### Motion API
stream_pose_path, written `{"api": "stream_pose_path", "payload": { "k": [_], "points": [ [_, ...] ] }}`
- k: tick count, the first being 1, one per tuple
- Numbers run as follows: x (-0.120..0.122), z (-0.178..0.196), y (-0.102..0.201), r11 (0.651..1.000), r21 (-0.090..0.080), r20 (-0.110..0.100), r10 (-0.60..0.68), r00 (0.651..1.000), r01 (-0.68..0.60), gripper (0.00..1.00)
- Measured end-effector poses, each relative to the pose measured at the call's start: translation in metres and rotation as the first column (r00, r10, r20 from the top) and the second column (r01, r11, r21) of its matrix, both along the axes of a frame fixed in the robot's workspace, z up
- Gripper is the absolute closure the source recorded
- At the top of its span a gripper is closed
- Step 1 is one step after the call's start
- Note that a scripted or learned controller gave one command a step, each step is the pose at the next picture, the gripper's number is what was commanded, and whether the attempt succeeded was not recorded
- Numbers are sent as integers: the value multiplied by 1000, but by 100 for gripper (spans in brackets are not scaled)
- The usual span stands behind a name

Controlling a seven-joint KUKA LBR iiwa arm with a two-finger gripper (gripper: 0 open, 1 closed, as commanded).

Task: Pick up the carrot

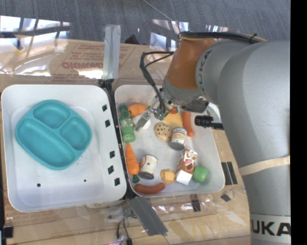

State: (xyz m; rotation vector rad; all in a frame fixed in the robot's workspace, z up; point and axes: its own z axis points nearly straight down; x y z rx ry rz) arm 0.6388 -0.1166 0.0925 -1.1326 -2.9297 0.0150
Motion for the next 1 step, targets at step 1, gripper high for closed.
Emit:
{"api": "stream_pose_path", "payload": {
  "k": [1],
  "points": [
    [0, 0, 0, 1000, 0, 0, 0, 1000, 0, 0]
  ]
}}
